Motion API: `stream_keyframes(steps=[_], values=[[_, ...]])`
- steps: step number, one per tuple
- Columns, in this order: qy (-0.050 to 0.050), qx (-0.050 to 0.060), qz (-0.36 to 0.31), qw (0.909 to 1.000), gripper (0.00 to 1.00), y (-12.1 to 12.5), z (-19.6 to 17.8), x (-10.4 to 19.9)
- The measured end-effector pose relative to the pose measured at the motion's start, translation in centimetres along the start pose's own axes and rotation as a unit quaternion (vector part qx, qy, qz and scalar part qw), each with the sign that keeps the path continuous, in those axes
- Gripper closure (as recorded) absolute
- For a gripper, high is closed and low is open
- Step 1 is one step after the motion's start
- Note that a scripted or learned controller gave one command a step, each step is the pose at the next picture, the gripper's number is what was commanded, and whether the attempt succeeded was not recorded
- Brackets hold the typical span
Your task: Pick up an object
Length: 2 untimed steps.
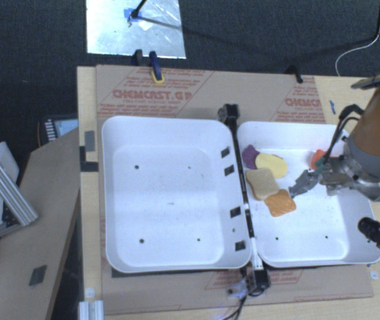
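Where arm (377, 139) overhangs, red item (318, 157) partly hidden, identity unclear.

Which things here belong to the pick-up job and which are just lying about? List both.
Job:
gripper
orange piece
tan piece
yellow piece
purple piece
small red-orange item
right bin

Lying about:
left bin
metal sheet
yellow-and-blue clamp
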<state>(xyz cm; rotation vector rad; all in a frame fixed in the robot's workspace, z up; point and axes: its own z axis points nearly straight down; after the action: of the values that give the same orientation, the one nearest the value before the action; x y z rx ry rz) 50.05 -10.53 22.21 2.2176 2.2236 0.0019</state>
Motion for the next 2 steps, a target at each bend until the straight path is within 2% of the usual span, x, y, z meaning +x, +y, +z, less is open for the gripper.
stream_keyframes(steps=[1, 2], values=[[-0.005, -0.009, 0.004, 0.9999, 0.0, 0.4, -15.5, -8.9], [-0.004, -0.009, 0.0, 1.0, 0.0, -1.4, -30.4, -10.3]])
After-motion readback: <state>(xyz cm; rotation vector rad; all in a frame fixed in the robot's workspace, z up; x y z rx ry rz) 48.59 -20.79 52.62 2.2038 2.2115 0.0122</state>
